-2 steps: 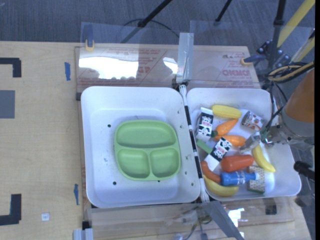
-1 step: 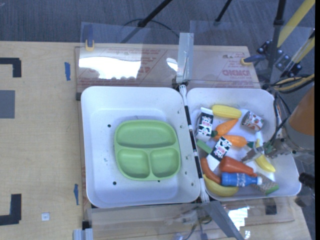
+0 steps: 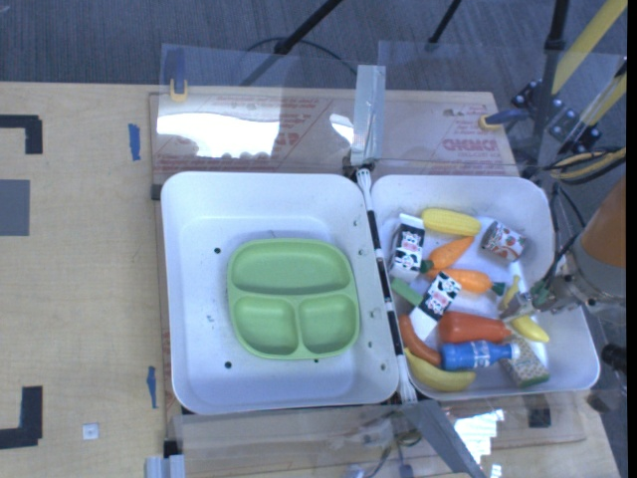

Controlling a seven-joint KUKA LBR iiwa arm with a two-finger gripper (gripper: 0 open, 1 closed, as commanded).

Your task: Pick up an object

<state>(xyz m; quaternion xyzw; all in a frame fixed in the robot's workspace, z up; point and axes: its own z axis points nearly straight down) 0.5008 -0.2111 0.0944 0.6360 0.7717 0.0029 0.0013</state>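
Grey carpet floor (image 3: 119,18), wooden bench (image 3: 70,297), tripod legs (image 3: 328,8).

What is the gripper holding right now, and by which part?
Cannot be told: the gripper sits low among the toy food at the right bin's right side, and its tips blur into the clutter.

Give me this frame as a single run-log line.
phase: reach | gripper: over right bin near right wall, above toy food pile | grasp: none seen | left bin: green tray

Green divided plate (image 3: 294,299) in left bin (image 3: 189,217); heap of toy food (image 3: 463,317) in right bin (image 3: 572,352).
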